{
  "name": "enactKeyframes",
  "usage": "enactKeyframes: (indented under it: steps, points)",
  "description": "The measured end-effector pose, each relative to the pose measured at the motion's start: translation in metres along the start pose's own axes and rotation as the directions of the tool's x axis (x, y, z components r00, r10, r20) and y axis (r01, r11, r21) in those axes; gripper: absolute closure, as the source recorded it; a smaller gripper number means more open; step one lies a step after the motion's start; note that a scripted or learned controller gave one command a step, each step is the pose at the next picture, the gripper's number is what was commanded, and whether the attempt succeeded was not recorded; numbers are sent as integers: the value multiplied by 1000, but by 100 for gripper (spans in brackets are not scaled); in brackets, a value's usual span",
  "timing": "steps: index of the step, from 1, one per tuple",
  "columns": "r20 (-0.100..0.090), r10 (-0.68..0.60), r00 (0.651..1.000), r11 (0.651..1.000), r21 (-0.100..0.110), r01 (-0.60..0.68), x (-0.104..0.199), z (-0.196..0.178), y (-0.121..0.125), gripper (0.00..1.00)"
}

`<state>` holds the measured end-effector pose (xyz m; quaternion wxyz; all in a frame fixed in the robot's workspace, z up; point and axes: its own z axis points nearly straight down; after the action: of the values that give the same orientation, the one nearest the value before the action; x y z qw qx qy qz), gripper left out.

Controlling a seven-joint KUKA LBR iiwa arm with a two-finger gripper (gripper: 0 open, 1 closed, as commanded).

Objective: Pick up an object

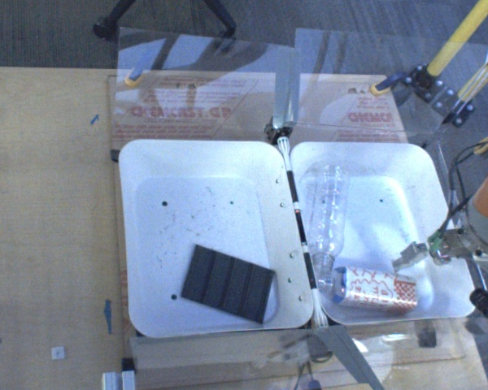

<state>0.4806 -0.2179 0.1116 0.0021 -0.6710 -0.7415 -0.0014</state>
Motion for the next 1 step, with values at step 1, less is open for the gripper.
enactKeyframes:
  steps: [1]
  points:
    - [8, -186, 982, 983, -4, 186, 11, 24, 2, 0]
